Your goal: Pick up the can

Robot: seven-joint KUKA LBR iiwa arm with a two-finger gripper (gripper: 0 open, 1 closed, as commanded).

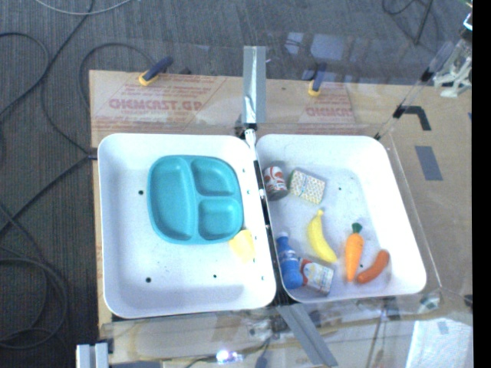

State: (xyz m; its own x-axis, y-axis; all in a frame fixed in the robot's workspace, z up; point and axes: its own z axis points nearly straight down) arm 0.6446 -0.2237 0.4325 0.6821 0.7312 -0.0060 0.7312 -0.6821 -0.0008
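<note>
We see the small red-and-white metal can (275, 182) lying by the right white bin's (399, 198) left wall, near its far-left corner, just beside a pale checkered packet (307, 186).

We take this for a robotics lab or test workshop, not a home. The tabletop (115, 98) is a bare wooden board printed with red lettering, held down by yellow-handled clamps (155, 70), and it carries two shallow white bins (123, 282) set side by side. Loose cables (46, 75) trail over grey carpet (215, 14) around it. Clear panels (418, 129) stand along the far and right sides, and toy foods (321, 236) lie scattered in the right bin.
</note>
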